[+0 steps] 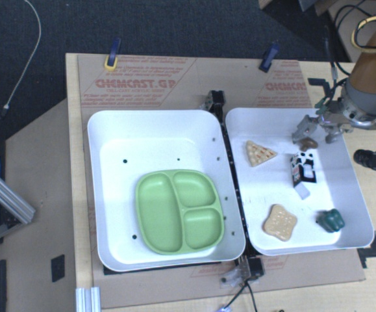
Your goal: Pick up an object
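Observation:
The right white bin (350, 174) holds several small things: a triangular tan wafer (260, 153), a black-and-white toy (303, 168), a round tan biscuit (280, 221) and a teal lump (331, 220). My gripper (316, 134) hangs over the bin's far right part, just above and to the right of the black-and-white toy. Its fingers (302, 130) stand apart, so it is open, with nothing clearly held. A small brownish bit (309, 143) shows just under it; what it is cannot be made out. The grey arm with its orange band (371, 77) comes in from the upper right.
The left white bin (110, 148) holds a green three-part plate (178, 210). Both bins rest on a cardboard sheet (175, 77) fixed with blue clamps (269, 57) at the back. Black clips (215, 100) join the bins at the middle seam.

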`<state>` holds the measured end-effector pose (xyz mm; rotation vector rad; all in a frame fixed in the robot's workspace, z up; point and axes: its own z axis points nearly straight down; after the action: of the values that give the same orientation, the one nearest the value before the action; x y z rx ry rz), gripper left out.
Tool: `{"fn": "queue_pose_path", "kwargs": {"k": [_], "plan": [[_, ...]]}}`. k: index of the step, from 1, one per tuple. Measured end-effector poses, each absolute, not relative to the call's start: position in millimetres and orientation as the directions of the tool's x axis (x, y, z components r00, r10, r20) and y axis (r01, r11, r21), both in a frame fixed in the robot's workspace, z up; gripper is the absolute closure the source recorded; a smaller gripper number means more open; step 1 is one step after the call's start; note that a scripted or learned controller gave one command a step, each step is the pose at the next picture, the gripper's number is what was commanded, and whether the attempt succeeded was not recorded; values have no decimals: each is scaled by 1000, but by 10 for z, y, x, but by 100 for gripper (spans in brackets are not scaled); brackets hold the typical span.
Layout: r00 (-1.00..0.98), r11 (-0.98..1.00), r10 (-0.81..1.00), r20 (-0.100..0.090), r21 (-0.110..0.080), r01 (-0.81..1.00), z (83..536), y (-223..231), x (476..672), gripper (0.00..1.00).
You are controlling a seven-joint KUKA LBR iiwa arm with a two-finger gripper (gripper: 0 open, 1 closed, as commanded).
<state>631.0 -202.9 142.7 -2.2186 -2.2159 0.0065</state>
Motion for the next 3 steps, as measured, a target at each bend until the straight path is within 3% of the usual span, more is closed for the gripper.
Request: {"fn": "queue_pose_path", "kwargs": {"k": [1,2,3], "plan": [[0,0,1000,2,-7,1000,889,-2021,6298,0],[-1,1,1000,-1,2,1000,1040,-2024,6322,100],[-2,2,1000,-2,7,1000,1601,-1923,6319,100]]}}
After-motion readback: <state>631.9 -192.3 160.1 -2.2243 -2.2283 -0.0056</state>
